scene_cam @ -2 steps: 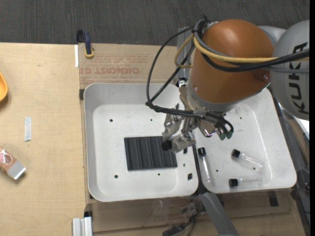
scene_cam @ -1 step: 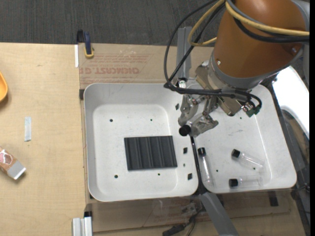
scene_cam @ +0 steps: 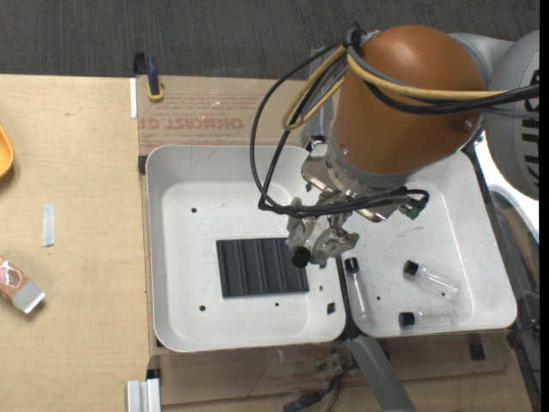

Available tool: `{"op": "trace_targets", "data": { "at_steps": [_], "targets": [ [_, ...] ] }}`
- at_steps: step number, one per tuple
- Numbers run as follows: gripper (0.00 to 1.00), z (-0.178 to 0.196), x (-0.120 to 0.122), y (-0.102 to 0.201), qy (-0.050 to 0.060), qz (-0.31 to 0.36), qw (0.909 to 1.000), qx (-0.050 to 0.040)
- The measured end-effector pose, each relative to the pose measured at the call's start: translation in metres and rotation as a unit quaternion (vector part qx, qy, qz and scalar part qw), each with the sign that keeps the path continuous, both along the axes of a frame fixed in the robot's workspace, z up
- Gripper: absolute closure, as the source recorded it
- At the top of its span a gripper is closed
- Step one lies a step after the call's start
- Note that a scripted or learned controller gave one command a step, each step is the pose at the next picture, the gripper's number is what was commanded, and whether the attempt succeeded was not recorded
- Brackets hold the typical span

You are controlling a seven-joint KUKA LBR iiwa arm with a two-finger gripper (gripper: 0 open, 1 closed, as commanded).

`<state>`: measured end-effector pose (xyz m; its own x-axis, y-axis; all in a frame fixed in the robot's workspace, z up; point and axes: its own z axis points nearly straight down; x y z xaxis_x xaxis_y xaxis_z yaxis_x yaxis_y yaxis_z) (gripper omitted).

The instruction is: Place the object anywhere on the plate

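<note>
A black ribbed plate (scene_cam: 260,267) lies flat in the left bin (scene_cam: 171,230), near its front. My gripper (scene_cam: 316,245) hangs under the orange wrist, just above the plate's right edge and close to the divider between the bins. A small black round piece (scene_cam: 301,257) shows at the gripper's lower left tip; whether it is a held object is unclear. Three clear vials with black caps lie in the right bin (scene_cam: 480,230): one (scene_cam: 354,288) along the divider, one (scene_cam: 431,275) in the middle, and one (scene_cam: 427,318) by the front wall.
Black and yellow cables loop from the wrist over the left bin's back right. Brown cardboard (scene_cam: 206,118) lies behind the bins, with a blue clamp (scene_cam: 152,75) on it. On the wooden bench at left are a white strip (scene_cam: 48,226), a packet (scene_cam: 19,287) and an orange item (scene_cam: 4,153).
</note>
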<state>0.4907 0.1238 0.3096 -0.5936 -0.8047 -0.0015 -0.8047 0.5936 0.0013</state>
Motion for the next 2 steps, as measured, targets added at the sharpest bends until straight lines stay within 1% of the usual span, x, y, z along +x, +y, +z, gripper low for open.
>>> {"op": "trace_targets", "data": {
  "at_steps": [1, 2],
  "targets": [
    [1.0, 0.027, -0.012, -0.004, -0.001, 0.011, 0.9999, 0.0003],
    [1.0, 0.007, -0.012, 0.007, 0.0, 0.054, 0.9986, -0.0001]
  ]
}}
